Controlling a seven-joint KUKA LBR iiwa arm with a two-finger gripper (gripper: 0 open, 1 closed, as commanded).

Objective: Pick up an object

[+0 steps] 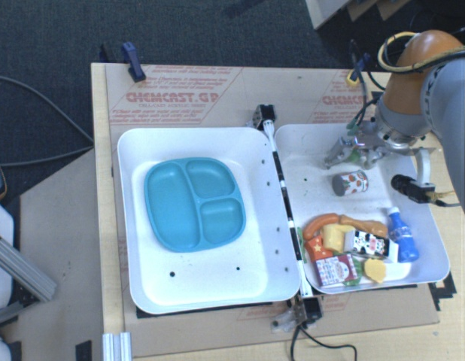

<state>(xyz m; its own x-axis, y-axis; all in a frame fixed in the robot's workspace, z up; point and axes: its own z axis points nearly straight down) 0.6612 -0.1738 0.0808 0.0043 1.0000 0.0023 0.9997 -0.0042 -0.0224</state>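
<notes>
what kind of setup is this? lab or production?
Most likely a robotics lab test bench, not production. Two white bins sit on a board clamped with a blue clamp, the right bin holds toy food, the left a blue divided plate, and loose cables run across dark carpet.

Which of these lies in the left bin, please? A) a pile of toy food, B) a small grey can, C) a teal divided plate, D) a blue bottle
C: the teal divided plate lies alone in the left bin, while the blue bottle, the small grey can and the pile of toy food are all in the right bin.
</notes>
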